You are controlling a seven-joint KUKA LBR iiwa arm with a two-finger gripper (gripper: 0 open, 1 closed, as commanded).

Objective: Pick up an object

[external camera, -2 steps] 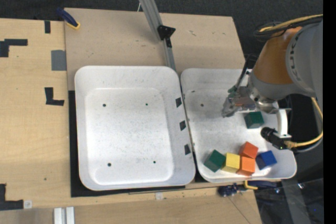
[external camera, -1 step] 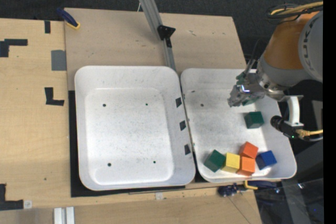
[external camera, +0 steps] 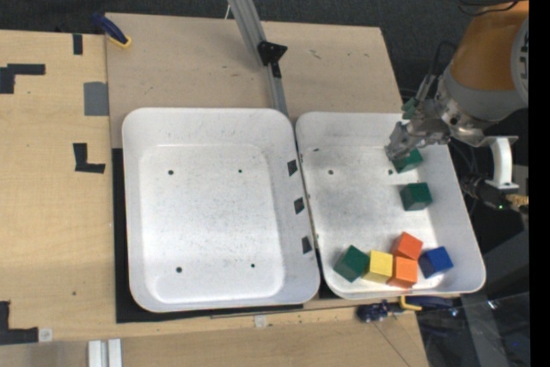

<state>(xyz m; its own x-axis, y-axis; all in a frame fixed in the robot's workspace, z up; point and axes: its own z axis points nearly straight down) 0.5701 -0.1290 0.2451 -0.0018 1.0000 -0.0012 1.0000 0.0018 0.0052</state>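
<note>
Two shallow white plastic bins sit side by side on the wooden tabletop [external camera: 198, 56], both w/ rounded corners and speckled, scuffed floors. The left bin [external camera: 137, 185] shows four small dark dots on its floor. The right bin [external camera: 344, 185] holds all the blocks, small cubes w/ matte faces.

Near the right bin's upper right corner, a teal-green block [external camera: 406, 158] lies right under the gripper [external camera: 402, 142]. The gripper is low over that block and looks to be touching it, but whether the fingers are apart, together or clamped on it can't be told from this angle. The arm [external camera: 490, 56] reaches in from the right, orange band above grey metal wrist.

Just below, apart from it, sits a dark green block [external camera: 416, 196]. Along the bin's near edge is a tight cluster: green block [external camera: 351, 262], yellow block [external camera: 381, 264] beside it, two orange blocks [external camera: 406, 258] touching, then a blue block [external camera: 436, 260] at the right end.

A slanted grey metal bar [external camera: 245, 4] crosses the tabletop toward the gap btwn bins.
</note>
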